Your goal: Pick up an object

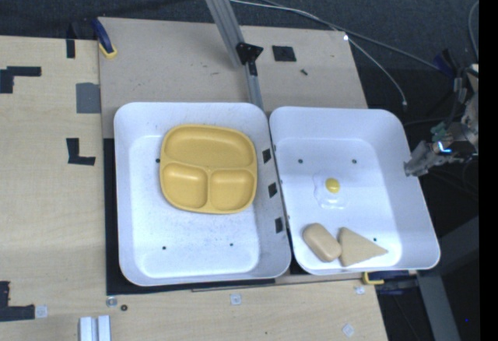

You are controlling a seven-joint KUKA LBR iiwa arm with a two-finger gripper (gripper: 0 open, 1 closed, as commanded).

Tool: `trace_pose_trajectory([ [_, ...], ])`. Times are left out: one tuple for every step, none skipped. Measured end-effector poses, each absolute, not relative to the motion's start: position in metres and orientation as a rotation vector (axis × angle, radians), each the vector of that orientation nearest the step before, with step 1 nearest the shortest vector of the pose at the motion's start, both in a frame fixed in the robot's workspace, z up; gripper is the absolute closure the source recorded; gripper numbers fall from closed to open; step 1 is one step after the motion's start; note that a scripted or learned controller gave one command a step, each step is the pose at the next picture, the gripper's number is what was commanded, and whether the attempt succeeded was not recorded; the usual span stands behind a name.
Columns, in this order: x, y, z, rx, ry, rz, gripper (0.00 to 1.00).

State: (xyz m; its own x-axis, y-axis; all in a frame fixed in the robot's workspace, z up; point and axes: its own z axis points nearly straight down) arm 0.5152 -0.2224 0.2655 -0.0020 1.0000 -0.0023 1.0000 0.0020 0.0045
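At right edge: hand (426,158) dim, partly cut off | fingers unreadable

Arm at the right edge
Gripper (420,162) low, pointing left; wrist behind it, partly cut off by the frame.

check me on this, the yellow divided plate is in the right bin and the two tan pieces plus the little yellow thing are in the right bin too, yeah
Not quite. The camera view shows the yellow divided plate in the left bin, not the right one. The rest stands: the two tan pieces and the little yellow thing are in the right bin.
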Motion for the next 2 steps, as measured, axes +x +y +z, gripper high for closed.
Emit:
trace_pose_trajectory([
  [0.529, -0.182, 0.26, 2.216, 2.228, 0.0, 1.0],
  [0.553, -0.139, 0.247, 2.216, 2.228, -0.001, 1.0],
])
